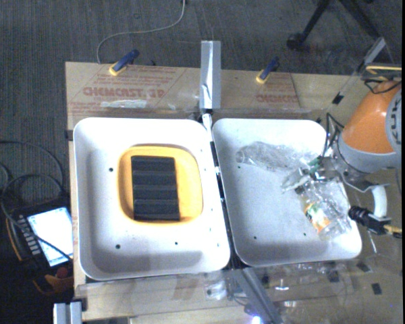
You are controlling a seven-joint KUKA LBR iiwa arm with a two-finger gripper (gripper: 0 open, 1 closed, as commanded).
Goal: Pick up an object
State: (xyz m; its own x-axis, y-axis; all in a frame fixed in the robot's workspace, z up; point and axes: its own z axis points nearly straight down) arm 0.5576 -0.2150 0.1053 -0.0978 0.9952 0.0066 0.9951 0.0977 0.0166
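In the right bin [256, 238], near its front right corner, lies a clear plastic bag [324, 211] with orange and green contents, crumpled, its long axis running from the front right corner back toward the bin's middle. Just behind it, the gripper [313, 174] reaches in over the right wall, buried in crinkled film; whether it is released or clenched cannot be told. A second crumpled clear wrapper [266, 155] lies toward the back, stretching leftward, touching or nearly touching the tangle at the gripper. The front left part of this bin's floor is bare. In the left bin [94, 248], a yellow tray with a black ribbed insert [158, 186] sits centred, long axis front to back. Two blue-and-yellow clamps [123, 61] grip the bench's far edge.
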